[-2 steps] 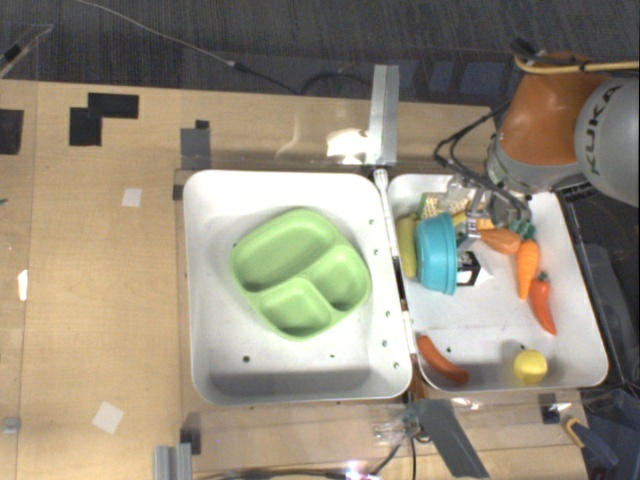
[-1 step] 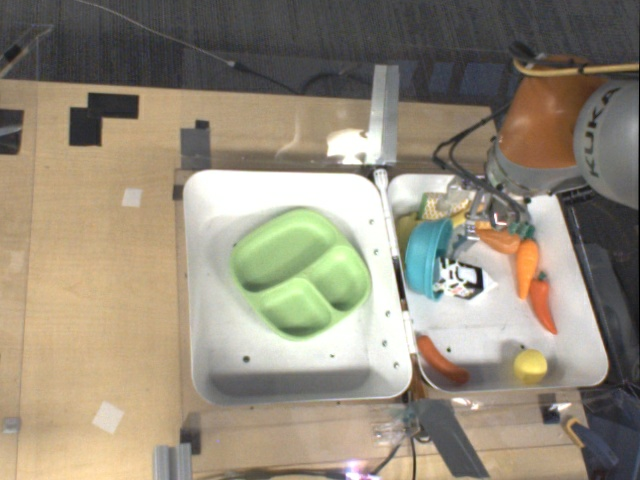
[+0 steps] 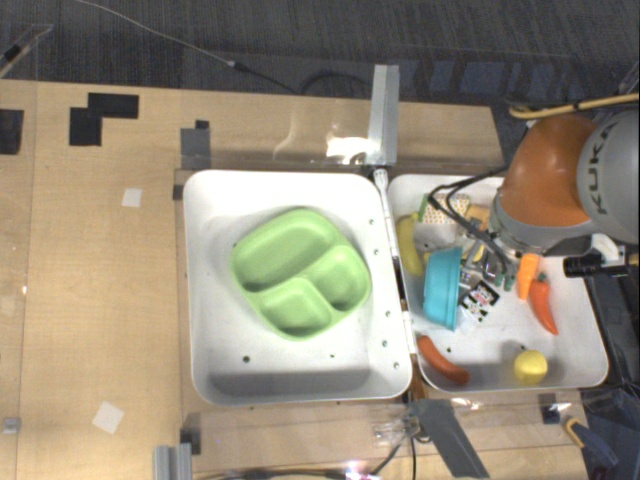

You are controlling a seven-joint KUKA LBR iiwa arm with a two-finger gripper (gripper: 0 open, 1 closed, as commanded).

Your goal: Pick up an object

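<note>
- The arm [image 3: 560, 183] reaches in over the right bin [image 3: 585, 353], its orange band topmost and the grey wrist pointing down and toward the bin's middle.
- The gripper [image 3: 478, 273] hangs low among the objects, a tangle of dark parts and wiring around it.
- How the jaws stand I cannot tell: the wrist and cables cover them, and nothing shows plainly between them.
- A teal cup [image 3: 443, 288] lies on its side just beside the gripper, on the side toward the left bin; it seems to touch the gripper's hardware, though the view is too cluttered to be sure.
- An orange carrot-shaped toy [image 3: 541, 303] lies on the far side of the gripper from the cup, near the wrist, with a smaller orange piece [image 3: 525, 273] just above it, close to the arm.
- A yellow lemon-like ball [image 3: 531, 366] sits below the gripper, near the bin's front wall, apart from the jaws.
- A reddish sausage-shaped toy [image 3: 441, 360] lies below the cup, in the front corner nearest the left bin.
- A yellow-green piece [image 3: 408, 243] rests against the dividing wall, beyond the cup as seen from the gripper.
- A pale speckled item [image 3: 432, 230] sits above the cup, beside the cables.
- The left bin [image 3: 215, 368] holds a green divided plate [image 3: 300, 271], tilted, well apart from the gripper.
</note>
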